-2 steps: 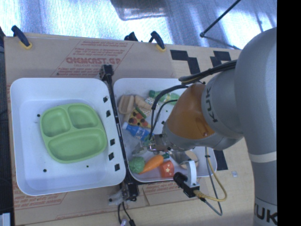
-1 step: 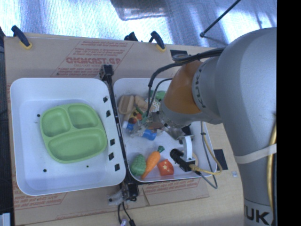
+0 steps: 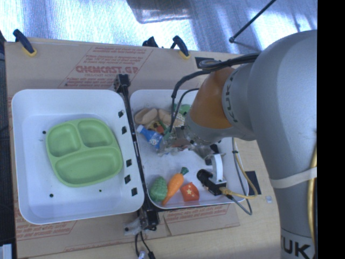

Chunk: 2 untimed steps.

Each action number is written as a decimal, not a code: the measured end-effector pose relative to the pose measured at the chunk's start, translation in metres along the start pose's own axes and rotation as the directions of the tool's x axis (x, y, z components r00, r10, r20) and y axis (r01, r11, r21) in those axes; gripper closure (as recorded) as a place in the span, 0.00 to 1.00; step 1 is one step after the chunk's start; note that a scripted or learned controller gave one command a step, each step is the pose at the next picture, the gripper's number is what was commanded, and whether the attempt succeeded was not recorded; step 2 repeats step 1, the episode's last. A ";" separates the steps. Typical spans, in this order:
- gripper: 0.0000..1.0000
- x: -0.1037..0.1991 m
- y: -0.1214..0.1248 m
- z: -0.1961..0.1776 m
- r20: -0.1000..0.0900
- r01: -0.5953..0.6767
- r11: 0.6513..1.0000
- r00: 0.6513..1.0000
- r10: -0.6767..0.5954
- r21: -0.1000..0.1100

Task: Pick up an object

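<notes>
My pincer (image 3: 173,140) is down in the right bin (image 3: 233,166) among the toy foods; whether it grips anything I cannot tell. Nothing is lifted yet. The carrot (image 3: 174,183) and strawberry (image 3: 190,191) lie just below it, the green plate (image 3: 83,151) well left.

From my console the right bin (image 3: 141,161) looks crowded: the arm (image 3: 259,90) hangs over its upper middle, covering much of the floor there. Along the near edge a green leafy toy (image 3: 158,189), a carrot (image 3: 175,183) and a red piece (image 3: 190,192) sit close together — little gap between them. Near the far wall a tan piece (image 3: 146,115) and a blue item (image 3: 150,135) block the left side. I see bare floor between those two clusters. The left bin (image 3: 27,144) holds a green divided plate (image 3: 83,151) — open white floor rings it, widest along the near side. The clamped divider (image 3: 131,144) stands between the bins.
</notes>
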State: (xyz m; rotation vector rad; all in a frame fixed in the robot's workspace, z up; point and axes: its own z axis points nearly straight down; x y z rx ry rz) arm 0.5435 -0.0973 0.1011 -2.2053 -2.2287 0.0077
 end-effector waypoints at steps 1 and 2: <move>1.00 0.021 0.022 -0.177 0.001 -0.004 1.000 1.000 0.004 -0.007; 1.00 0.021 0.022 -0.177 0.001 -0.004 1.000 1.000 0.004 -0.007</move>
